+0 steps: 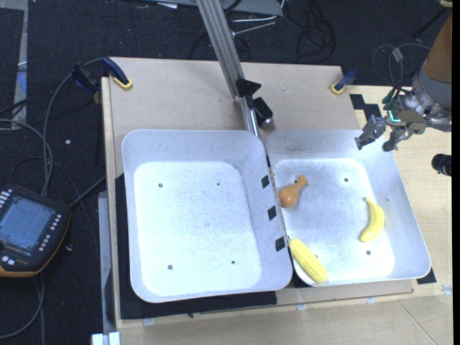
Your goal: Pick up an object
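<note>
Camera view places my gripper [381,136], fingers spread and holding nothing, above the far right corner of the right bin [402,192], clear of the banana [372,221], corn cob [307,260] and drumstick [292,192] lying inside for an unobstructed descent.

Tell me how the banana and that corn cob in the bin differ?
The banana is smooth and curved, lying near the right bin's right side. The corn cob is straighter, bumpy and thicker, lying at the bin's near-left corner. Both are yellow, and apart from the end effector.
</note>
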